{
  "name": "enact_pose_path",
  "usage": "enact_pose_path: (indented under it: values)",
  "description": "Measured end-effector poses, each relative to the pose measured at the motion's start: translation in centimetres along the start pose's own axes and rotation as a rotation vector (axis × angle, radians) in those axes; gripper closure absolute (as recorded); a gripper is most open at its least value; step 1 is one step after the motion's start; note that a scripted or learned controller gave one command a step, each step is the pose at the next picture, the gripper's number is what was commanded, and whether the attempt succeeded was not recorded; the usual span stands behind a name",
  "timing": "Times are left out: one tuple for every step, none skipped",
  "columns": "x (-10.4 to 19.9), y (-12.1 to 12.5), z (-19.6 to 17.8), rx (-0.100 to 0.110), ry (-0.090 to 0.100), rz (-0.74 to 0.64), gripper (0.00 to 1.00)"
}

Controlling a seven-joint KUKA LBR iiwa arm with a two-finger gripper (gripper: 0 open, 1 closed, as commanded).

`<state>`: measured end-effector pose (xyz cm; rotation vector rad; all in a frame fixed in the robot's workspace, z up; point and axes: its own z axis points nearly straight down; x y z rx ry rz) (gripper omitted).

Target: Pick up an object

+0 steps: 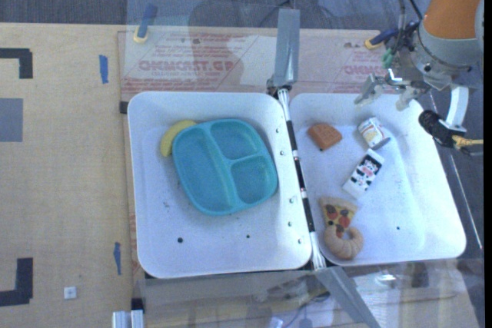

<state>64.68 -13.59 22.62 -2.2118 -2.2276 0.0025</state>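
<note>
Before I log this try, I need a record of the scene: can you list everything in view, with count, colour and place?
left bin: 1, white, left half of the bench
right bin: 1, white, right half of the bench
divided plate: 1, teal, three compartments, middle of the left bin
yellow object: 1, partly under the plate's upper-left edge; kind cannot be told
brown piece: 1, orange-brown, upper left of the right bin
small carton: 1, white and tan, upper middle of the right bin
black-and-white carton: 1, lying flat, centre of the right bin
pizza slice toy: 1, tan with red spots, lower left of the right bin
ring toy: 1, tan, just below the pizza slice
gripper: 1, grey, over the right bin's upper edge
</note>
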Motion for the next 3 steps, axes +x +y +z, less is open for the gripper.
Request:
enact_pose_path:
  values:
    - [-4.2, 0.9, 13.2, -0.003, -0.001, 0.178, 0.00]
    - [-4.2, 1.0, 12.4, -0.002, -0.002, 0.175, 1.00]
    - [-0.9, 2.1, 3.4, -0.003, -0.001, 0.081, 1.00]
